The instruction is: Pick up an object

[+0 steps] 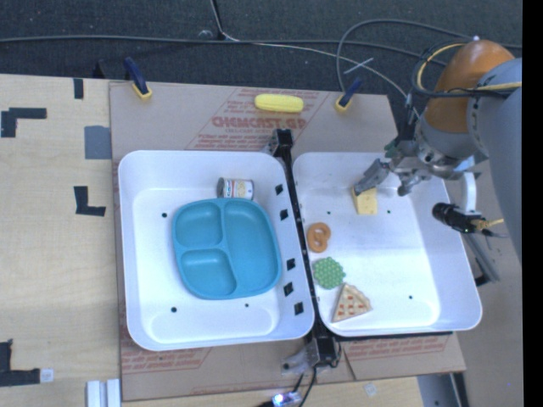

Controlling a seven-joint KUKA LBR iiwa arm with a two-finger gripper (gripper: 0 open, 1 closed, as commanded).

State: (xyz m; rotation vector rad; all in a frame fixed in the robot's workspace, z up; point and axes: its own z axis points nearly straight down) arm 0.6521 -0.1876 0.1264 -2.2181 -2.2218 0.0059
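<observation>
My gripper (389,183) hovers over the back of the right bin (441,308), and its two fingers are spread open with nothing between them. A small yellow cheese wedge (366,202) lies on the bin floor just below the left fingertip (371,179). Further forward in the same bin lie a brown pretzel (318,236), a green round piece (328,271) and a pizza slice (349,303), all along the bin's left side.
The left bin (136,312) holds a blue divided plate (226,248) and a small can (235,188) on its side behind it. A yellow banana-like object (278,103) lies on the cardboard behind the bins. Cables loop over the back right.
</observation>
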